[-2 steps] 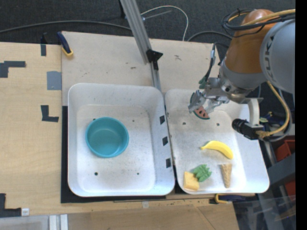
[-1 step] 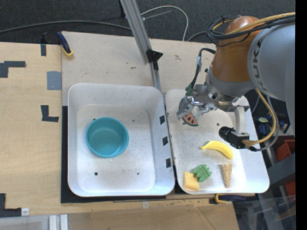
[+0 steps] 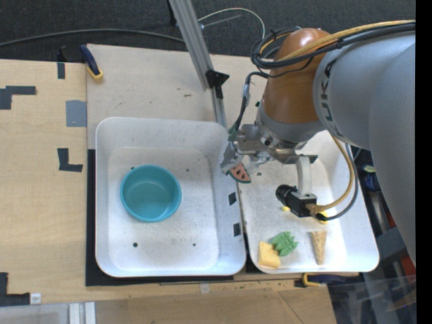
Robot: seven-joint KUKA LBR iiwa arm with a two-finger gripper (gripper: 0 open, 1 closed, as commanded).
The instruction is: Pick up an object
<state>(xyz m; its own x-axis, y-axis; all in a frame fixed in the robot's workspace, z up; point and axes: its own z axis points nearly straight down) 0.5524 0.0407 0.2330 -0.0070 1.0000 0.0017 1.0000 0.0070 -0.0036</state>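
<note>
Camera view: the gripper [image 3: 237, 162] is hanging over the ridge where the two white bins meet, and a small reddish-brown object [image 3: 239, 173] is sitting between its fingertips, so the gripper is grasping it. The object is wedge-shaped with a paler edge; its long axis is running diagonally, from upper left to lower right, though it is too small to identify. In the left bin [image 3: 108, 248] a teal bowl [image 3: 150, 193] is resting upright, well apart from the gripper. In the right bin [image 3: 364, 248] a yellow block [image 3: 268, 256], a green leafy piece [image 3: 286, 243] and a tan cone [image 3: 318, 246], pointing toward the near rim, are lying near the front. A grey pole [image 3: 192, 39] is crossing the desk [image 3: 40, 127] behind the gripper.
</note>
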